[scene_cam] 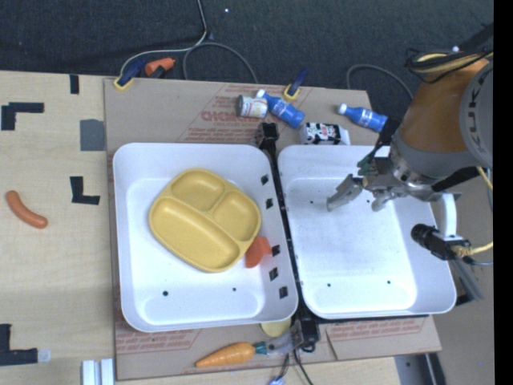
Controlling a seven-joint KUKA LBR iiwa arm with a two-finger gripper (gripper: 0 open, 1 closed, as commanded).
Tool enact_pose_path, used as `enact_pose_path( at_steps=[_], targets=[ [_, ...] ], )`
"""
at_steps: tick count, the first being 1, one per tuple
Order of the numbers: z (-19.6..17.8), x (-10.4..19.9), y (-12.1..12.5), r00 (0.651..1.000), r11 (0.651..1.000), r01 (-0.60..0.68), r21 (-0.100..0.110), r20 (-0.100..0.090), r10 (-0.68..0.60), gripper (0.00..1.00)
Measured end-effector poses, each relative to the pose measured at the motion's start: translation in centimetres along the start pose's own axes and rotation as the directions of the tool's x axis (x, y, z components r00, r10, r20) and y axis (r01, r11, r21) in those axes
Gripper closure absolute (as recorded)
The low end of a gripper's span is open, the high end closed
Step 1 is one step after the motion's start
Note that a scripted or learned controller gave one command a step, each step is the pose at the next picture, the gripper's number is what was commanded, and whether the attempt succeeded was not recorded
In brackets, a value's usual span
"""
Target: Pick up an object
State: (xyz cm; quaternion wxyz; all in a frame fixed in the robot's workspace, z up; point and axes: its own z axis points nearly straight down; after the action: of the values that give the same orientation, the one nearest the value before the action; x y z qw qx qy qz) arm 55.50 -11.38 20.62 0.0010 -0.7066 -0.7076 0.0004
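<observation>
Lying in the left bin [128,215], well apart from the gripper [357,197]: yellow divided plate [205,219], three compartments, with a small orange-red piece [257,252] touching its right edge. Arm [441,127] reaches in from the right over the right bin [361,295]. Fingers spread apart, grasping nothing.

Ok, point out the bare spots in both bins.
Right bin: its floor is bare from below the gripper to the near wall. Left bin: crowded by the yellow divided plate and orange piece; a bare strip runs along its near wall.
</observation>
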Motion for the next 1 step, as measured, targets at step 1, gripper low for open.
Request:
enact_pose_path(
  at_steps=[1],
  targets=[
    [10.11, 1.90, 5.79, 1.000, 1.000, 0.002, -0.004, 0.002, -0.002, 0.00]
  ],
)
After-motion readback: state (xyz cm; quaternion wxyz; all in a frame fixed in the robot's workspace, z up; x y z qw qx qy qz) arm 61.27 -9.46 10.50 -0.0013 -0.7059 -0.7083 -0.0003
